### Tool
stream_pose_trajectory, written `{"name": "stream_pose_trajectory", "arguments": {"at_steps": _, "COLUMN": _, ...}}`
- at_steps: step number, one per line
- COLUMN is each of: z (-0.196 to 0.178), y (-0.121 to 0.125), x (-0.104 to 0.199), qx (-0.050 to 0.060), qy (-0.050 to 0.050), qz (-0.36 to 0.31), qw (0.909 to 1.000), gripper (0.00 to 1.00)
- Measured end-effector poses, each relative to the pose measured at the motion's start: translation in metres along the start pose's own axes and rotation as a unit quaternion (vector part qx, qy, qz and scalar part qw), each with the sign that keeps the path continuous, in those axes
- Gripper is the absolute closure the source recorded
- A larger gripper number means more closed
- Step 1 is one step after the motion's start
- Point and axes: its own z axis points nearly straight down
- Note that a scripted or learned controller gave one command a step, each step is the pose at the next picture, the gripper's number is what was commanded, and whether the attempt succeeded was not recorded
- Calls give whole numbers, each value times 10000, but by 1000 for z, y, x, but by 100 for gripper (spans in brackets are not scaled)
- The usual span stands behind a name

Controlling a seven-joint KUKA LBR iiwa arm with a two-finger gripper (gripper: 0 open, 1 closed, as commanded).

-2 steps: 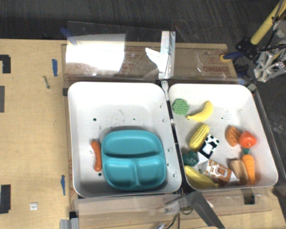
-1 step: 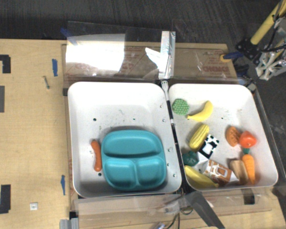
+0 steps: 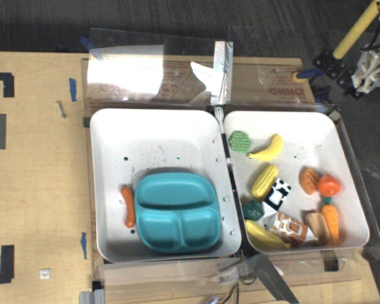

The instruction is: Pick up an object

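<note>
The camera view has the curved yellow plastic banana point(image 3: 268, 148) lying free near the right white bin point(image 3: 351, 170)'s far wall, beside 1 green ball point(image 3: 240, 141). It looks light, rigid, slippery; grip mid-body crosswise.

The left bin point(image 3: 107, 132) has open floor across its far half; a teal divided tray point(image 3: 176, 211) fills most of the near half, with an orange sausage point(image 3: 129, 205) just beside its left edge. The right bin point(image 3: 316, 128) is crowded near its front: a corn cob point(image 3: 264, 180), a black-and-white block point(image 3: 278, 193), a tomato point(image 3: 329, 185), a carrot point(image 3: 331, 223), a small carton point(image 3: 289, 228) and a banana point(image 3: 263, 235) lie close together. Its far right corner is bare.
</note>
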Motion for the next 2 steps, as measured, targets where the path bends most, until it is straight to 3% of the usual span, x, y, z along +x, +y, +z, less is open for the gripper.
{"name": "stream_pose_trajectory", "arguments": {"at_steps": 1, "z": 35, "y": 2, "x": 3, "qx": -41, "qy": 38, "qz": -621, "qw": 9981, "gripper": 100}}
{"name": "stream_pose_trajectory", "arguments": {"at_steps": 2, "z": 15, "y": 0, "x": 0, "qx": -11, "qy": 7, "qz": -300, "qw": 9995, "gripper": 100}}
